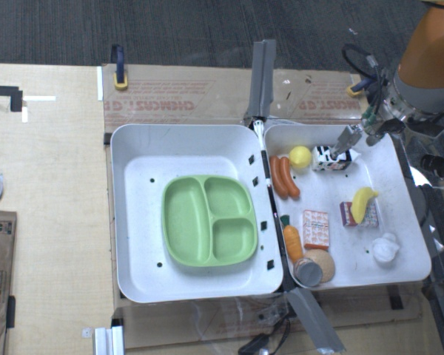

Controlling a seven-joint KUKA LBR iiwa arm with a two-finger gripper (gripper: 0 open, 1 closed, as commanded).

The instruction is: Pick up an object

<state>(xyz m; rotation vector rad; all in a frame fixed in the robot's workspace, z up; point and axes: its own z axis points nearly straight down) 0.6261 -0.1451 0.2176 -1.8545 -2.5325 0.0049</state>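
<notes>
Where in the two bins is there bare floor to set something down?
Left bin: bare floor all round the green tray, widest along the top. Right bin: a patch between the box, banana and white cup. Crowded along the divider and near the gripper.

A single fixed camera looks down at a slant from above the bench, far enough to take in both shallow white plastic bins [126, 220], left of the gripper [345, 143].
</notes>
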